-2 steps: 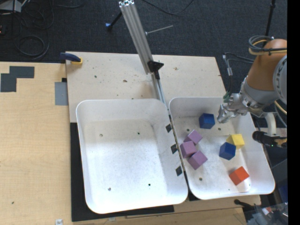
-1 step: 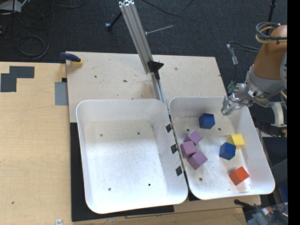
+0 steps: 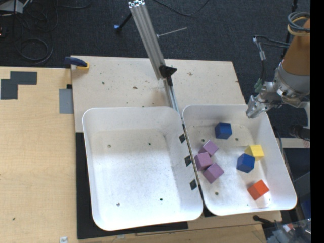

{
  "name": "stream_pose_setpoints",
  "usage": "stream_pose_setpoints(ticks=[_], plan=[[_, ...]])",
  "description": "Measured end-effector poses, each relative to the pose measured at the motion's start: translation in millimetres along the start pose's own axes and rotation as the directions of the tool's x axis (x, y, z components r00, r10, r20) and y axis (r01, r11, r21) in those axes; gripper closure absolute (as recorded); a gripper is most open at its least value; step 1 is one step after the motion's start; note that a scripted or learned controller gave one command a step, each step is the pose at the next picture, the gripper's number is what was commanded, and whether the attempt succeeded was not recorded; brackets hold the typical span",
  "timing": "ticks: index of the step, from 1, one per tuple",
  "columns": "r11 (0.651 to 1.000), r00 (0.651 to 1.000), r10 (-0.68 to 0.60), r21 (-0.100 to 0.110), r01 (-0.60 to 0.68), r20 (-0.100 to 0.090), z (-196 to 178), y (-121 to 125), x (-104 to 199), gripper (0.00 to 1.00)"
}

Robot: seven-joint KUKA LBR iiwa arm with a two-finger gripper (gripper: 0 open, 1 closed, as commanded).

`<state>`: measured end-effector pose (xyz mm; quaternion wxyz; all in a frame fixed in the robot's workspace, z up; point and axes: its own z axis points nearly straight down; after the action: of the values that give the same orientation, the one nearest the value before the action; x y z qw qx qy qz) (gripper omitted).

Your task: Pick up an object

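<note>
Gripper (image 3: 253,108) hovers over the right bin's (image 3: 283,158) far edge; finger state cannot be told. Descend vertically over the isolated blue cube (image 3: 223,130).

The single camera sits fixed high above the tabletop (image 3: 126,80) and looks down at a slant, far enough back to take in both white bins, the left bin (image 3: 101,120) and the right bin (image 3: 283,176), side by side. Dark floor (image 3: 212,19) with cables fills the top, and the arm (image 3: 296,65) enters from the right edge.
</note>
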<state>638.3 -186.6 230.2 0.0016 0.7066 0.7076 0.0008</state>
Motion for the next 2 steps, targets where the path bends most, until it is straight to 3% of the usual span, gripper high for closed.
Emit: stream_pose_setpoints(ticks=[1, 2], plan=[[1.000, 1.000, 0.000, -0.001, 0.000, 0.000, -53.5, 0.8, -1.3, 1.00], [1.000, 1.000, -0.003, 0.008, 0.003, -0.004, -39.7, -11.2, 50.4, 1.00]])
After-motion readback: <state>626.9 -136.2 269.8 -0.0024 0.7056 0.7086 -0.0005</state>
